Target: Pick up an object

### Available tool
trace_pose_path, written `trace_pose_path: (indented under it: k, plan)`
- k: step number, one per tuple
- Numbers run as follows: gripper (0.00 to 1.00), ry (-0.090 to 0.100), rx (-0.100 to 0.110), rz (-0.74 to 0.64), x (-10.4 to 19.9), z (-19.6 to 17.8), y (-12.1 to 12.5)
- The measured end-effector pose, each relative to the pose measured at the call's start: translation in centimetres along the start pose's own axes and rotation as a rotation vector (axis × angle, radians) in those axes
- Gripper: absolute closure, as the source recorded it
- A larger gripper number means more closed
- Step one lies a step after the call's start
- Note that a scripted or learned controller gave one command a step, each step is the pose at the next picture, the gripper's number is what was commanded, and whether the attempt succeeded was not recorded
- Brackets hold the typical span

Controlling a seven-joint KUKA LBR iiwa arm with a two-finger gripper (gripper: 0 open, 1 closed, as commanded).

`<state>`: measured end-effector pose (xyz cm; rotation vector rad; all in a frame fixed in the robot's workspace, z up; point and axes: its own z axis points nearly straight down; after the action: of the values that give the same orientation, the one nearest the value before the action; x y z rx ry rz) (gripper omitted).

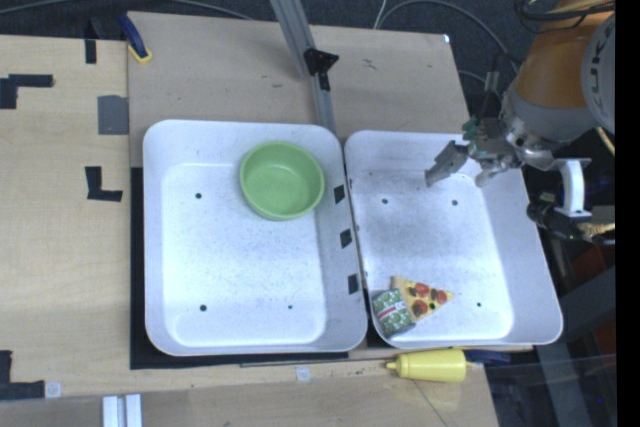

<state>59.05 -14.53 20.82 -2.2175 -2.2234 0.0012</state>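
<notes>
A green bowl [282,179] sits in the back of the left bin [170,245]. In the front left corner of the right bin [520,255] lie a pizza-slice toy [424,296] and, touching it, a small green packet [392,311]. My gripper [464,166] hovers over the back of the right bin, well behind the pizza slice, its two fingers spread apart with nothing between them.
A yellow mustard bottle [432,366] lies on the bench just in front of the right bin. A grey pole [290,5] slants down to the gap between the bins. Cables run behind the bench at the back.
</notes>
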Motion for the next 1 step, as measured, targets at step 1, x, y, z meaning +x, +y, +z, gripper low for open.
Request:
trace_pose_path:
  k: [1]
  plan:
    - [0.00,0.000,0.000,0.000,0.00,0.00,0.00]
